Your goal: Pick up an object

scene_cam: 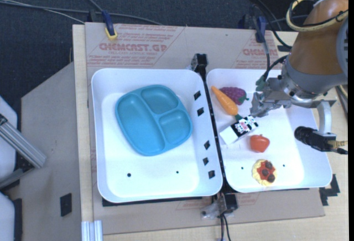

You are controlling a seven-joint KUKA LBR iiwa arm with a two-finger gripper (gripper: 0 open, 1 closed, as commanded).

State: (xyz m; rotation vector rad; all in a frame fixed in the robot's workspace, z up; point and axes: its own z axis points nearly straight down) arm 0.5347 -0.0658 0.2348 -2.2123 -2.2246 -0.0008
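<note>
So the jaws sit low over the right bin, in the right half of the frame, and I honestly can't tell how far open they are or whether anything's in them; the wrist blocks the tips from this angle. Nothing visibly sits in them, so I wouldn't call anything held.

Closest thing is the little black-and-white box, just below and left of the jaws. My guess is that's the target, since the arm is parked almost right on top of it. Its long axis runs diagonally, lower left to upper right, with the upper-right end pointing toward the jaws.

Just beside it to the lower right is a red tomato, and further down, a pizza toy near the bottom rim. Up and left of the jaws, a carrot lies on a slant with grapes touching it above.

All the loose stuff is in the right bin, which makes sense as the pick side. The left bin carries a blue tray, in the middle of the frame, well apart from the arm. Both bins rest on the desk.
</note>
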